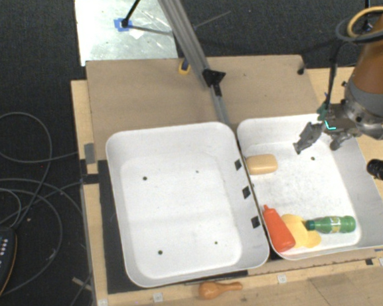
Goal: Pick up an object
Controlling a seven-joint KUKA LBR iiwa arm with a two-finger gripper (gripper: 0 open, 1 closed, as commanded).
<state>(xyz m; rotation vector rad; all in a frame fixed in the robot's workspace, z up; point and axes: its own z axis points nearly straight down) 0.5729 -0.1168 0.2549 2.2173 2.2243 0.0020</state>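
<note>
Right now I see the gripper hanging over the upper part of the right bin, reaching in from the right with the arm behind it. Its two fingers stand apart, released, and nothing sits between them. One dark finger points left toward the bin's middle.

On my screen the tan block lies near the bin's left wall, to the left of the gripper and apart from it. Down at the near end the red bottle lies against the left wall, touching the yellow piece beside it. The green bottle lies on its side just right of the yellow piece, cap end toward it.

The left bin sits beside the right one, their rims touching. A brown pear-shaped thing lies on the bench in front of both bins.
</note>
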